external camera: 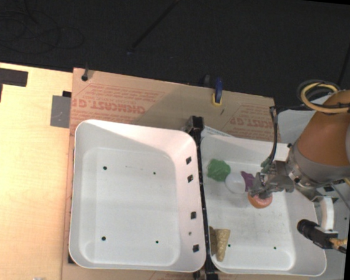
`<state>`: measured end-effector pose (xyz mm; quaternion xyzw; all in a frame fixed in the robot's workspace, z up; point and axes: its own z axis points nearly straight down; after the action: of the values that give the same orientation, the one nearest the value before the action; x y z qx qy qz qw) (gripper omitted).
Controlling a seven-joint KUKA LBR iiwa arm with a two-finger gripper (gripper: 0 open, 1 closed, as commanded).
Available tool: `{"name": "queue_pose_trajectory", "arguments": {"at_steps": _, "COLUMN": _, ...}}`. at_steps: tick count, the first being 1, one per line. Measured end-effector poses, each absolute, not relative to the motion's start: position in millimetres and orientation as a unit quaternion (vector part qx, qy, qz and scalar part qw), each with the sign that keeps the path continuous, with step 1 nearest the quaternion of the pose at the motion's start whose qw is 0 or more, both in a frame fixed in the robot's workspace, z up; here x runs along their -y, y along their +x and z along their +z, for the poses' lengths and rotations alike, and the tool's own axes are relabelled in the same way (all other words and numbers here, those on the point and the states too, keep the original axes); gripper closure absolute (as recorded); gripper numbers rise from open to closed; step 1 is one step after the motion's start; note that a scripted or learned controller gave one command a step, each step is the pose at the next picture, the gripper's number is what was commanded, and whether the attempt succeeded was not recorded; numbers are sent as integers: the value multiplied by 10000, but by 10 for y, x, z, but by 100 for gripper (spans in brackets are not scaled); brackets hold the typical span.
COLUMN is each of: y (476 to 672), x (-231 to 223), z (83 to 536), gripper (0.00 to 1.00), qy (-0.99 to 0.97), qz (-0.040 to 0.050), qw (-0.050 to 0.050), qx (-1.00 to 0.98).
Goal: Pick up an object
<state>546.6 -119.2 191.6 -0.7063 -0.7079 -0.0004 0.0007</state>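
A: Camera view first. Where do you see the gripper [261, 191]?

B: You see it low in the right bin [262, 253], near the far right part. The arm [326, 138] comes in from the right.

A: Are its fingers spread or pressed together?

B: You cannot tell. They are small and dark, and the wrist covers part of them.

A: What lies near it?

B: An orange ball [259, 201] is right under the tip, maybe touching. A purple piece [247, 176] is just beside it on the left. A pale thing [235, 184] lies next to that, and a green lump [218, 169] further left.

A: Anything more?

B: A tan cone [219, 243] rests at the near left corner of the same bin. The left bin [91, 158] is beside it.
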Motion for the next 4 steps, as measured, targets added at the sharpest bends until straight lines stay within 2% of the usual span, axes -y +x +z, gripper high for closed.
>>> {"name": "queue_pose_trajectory", "arguments": {"at_steps": 1, "y": 5560, "x": 666, "z": 2460, "gripper": 100, "qy": -7049, "qz": -15, "qw": -5, "qx": 7093}}
{"name": "queue_pose_trajectory", "arguments": {"at_steps": 2, "y": 5318, "x": 1318, "z": 2425, "gripper": 100, "qy": -7093, "qz": 21, "qw": 9, "qx": 7049}}
{"name": "queue_pose_trajectory", "arguments": {"at_steps": 3, "y": 5782, "x": 750, "z": 2710, "gripper": 100, "qy": -7048, "qz": -11, "qw": -5, "qx": 7094}}
{"name": "queue_pose_trajectory", "arguments": {"at_steps": 4, "y": 5134, "x": 590, "z": 2878, "gripper": 100, "qy": -7066, "qz": 13, "qw": 31, "qx": 7077}}
